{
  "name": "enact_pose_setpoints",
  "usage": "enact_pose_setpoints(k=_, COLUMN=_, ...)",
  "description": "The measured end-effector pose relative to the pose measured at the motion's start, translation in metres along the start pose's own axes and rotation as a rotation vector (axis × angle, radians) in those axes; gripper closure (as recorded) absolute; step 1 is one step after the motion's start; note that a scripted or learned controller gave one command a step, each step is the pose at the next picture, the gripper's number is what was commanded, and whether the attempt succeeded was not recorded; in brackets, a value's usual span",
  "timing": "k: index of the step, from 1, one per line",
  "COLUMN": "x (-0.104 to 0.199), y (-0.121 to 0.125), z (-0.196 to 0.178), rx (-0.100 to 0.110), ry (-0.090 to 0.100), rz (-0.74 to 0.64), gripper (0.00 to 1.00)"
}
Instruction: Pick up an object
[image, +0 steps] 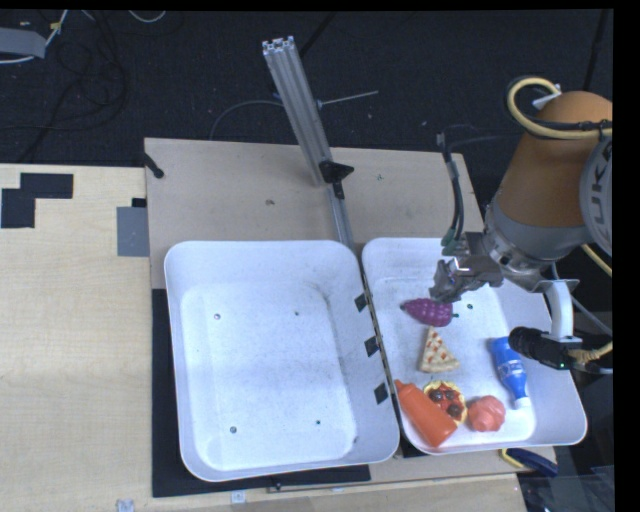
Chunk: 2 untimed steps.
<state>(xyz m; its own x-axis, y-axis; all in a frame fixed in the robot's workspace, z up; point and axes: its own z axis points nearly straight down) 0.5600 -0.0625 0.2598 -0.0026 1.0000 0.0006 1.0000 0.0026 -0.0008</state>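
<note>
In the camera view, the arm is reaching in from the right of the frame and bending down over the right bin, so that its gripper is hanging just above the purple toy near that bin's upper left part. Whether the gripper is wide or narrow I cannot tell; the dark metal there is blurring together, and nothing is visibly caught in it. The purple toy, perhaps a bunch of grapes, is lying flat on the bin floor, seemingly the chosen target because it is sitting apart from the rest and is open to an approach from above.

Just below it a pizza slice toy is lying, and lower still a round yellow toy with red spots is touching an orange carrot-like toy along the bin's lower left wall. A red rounded toy is resting beside them, and a blue bottle is lying near the right side. These are crowding together, which is making them harder picks.

The left bin is sitting beside it on the table, probably as the drop place.
</note>
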Motion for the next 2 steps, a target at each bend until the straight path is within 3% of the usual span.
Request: enact_pose_setpoints(k=2, x=0.1, y=0.035, z=0.012, rx=0.0, ry=0.0, rz=0.0, gripper=1.0)
